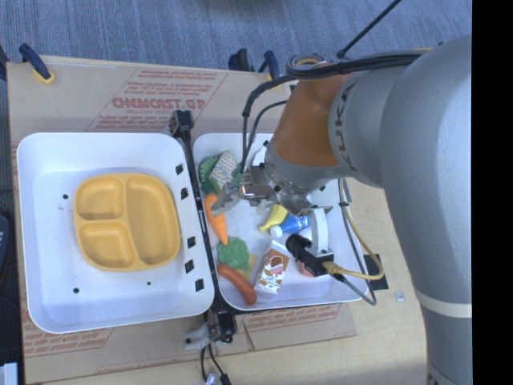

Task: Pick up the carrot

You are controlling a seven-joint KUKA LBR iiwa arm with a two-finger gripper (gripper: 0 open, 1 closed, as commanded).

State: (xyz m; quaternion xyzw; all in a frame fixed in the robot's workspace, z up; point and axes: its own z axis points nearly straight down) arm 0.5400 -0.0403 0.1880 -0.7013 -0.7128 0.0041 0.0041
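I see the arm (377,127) over the right bin (337,291), left bin (32,215) holding a yellow tray (126,220), gripper (232,192) beside the carrot (216,220) at the right bin's left wall, grip state I can't tell

Grey-blue carpet floor (120,14) beyond a wooden bench (385,207) overlaid with printed cardboard (152,99), blue clamps (36,62) at its edge.
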